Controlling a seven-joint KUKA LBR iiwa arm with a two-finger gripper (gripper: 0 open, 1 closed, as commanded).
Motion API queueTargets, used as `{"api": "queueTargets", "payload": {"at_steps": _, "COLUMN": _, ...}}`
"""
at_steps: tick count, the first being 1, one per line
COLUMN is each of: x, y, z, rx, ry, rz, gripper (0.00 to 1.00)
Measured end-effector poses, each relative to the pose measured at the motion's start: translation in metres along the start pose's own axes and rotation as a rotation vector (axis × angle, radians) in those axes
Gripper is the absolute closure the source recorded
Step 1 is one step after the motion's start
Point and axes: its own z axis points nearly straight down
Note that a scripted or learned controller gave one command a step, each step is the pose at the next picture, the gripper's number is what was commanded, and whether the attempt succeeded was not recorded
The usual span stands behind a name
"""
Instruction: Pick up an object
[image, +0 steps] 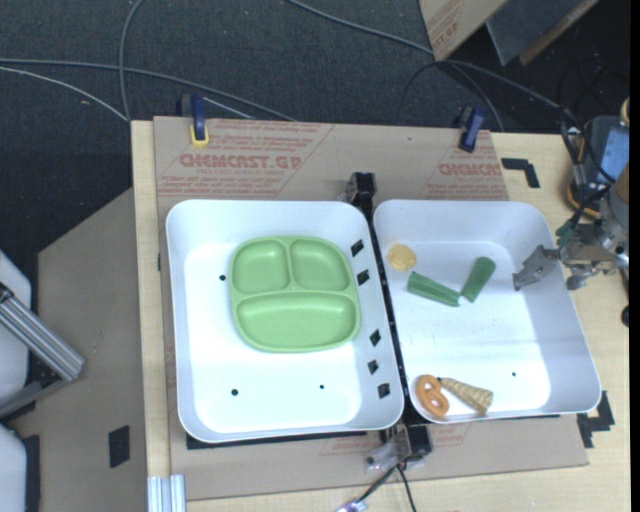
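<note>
While my arm reaches in from the right side of the bench, my gripper (548, 268) hangs over the right rim of the right bin (560, 345), near its upper right corner. From this slant I cannot tell how far it is spread, and nothing shows between its tips, so I have hold of nothing that I can see.

Inside that right bin lie several small things. Two green sticks sit in the upper middle: one green stick (433, 290) lies nearly flat, and a second green stick (477, 279) leans at an angle with its lower end touching or just beside the first. Both are well to the left of my gripper. Just beside the first stick, toward the bin's upper left, is a small yellow round piece (401, 258). At the bin's lower left corner an orange ring (432, 397) lies touching a tan cone (468, 393), which points toward the right.

Left of the divider, the left bin (200, 390) holds a pale green plate (295, 294) with three compartments, set in the bin's upper middle. Both bins rest on a brown board (270, 150) held by blue clamps (199, 115) at its far edge.
</note>
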Motion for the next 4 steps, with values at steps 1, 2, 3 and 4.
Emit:
{"api": "queueTargets", "payload": {"at_steps": 1, "x": 0.001, "y": 0.003, "z": -0.008, "rx": -0.014, "ry": -0.004, "rz": -0.004, "gripper": 0.0}}
{"api": "queueTargets", "payload": {"at_steps": 2, "x": 0.012, "y": 0.004, "z": 0.045, "rx": -0.008, "ry": -0.001, "rz": -0.005, "gripper": 0.0}}
{"api": "queueTargets", "payload": {"at_steps": 3, "x": 0.013, "y": 0.012, "z": 0.09, "rx": -0.009, "ry": -0.002, "rz": -0.006, "gripper": 0.0}}
{"api": "queueTargets", "payload": {"at_steps": 4, "x": 0.014, "y": 0.012, "z": 0.106, "rx": -0.011, "ry": -0.003, "rz": -0.005, "gripper": 0.0}}
